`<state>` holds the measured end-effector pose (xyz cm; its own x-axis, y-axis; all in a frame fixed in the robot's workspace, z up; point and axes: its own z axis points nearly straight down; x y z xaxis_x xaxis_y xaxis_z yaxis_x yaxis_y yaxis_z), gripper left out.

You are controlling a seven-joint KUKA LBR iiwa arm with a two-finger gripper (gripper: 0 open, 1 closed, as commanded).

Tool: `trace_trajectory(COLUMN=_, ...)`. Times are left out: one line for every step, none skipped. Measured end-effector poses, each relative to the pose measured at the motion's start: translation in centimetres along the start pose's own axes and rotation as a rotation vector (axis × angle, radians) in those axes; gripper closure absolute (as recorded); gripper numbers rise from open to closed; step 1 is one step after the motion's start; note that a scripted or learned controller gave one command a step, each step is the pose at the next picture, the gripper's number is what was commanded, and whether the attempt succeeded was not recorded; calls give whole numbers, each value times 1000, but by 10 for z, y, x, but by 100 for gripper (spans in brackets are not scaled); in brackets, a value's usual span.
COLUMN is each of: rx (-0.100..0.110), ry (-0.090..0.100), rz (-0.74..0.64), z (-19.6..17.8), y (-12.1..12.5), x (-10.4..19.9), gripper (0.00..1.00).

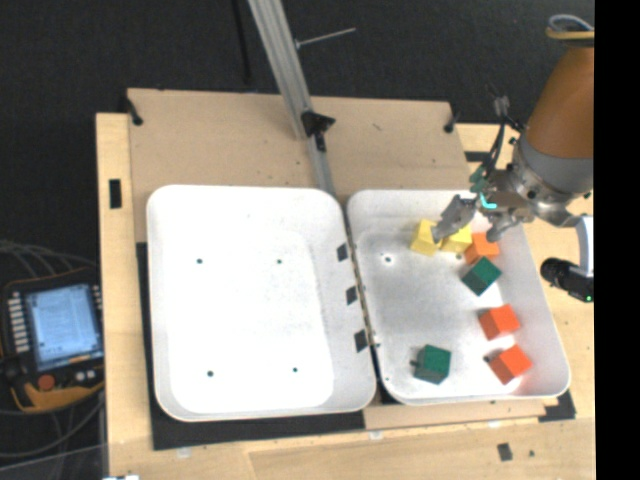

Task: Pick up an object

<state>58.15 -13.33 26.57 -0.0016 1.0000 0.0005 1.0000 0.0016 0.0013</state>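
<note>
- Your pincer (pixel 466 219) is hanging spread open in the frame's upper right, gripping nothing, probably lining up a grasp.
- The yellow block (pixel 426 237) is lying just beside it, in the right bin (pixel 400 298).

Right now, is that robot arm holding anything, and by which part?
It cannot be told: the gripper hangs right at the small yellow block, grip unclear.

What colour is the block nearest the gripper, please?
Yellow; the block shows best in the camera view, beside the gripper.
</note>
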Motion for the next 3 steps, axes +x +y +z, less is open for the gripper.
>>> trace_trajectory(rx=5, ry=-3, rz=3, z=54, y=6, x=-10, gripper=0)
trace_trajectory(rx=5, ry=-3, rz=4, z=101, y=9, x=-19, gripper=0)
trace_trajectory(rx=5, ry=-2, rz=6, z=144, y=13, x=-19, gripper=0)
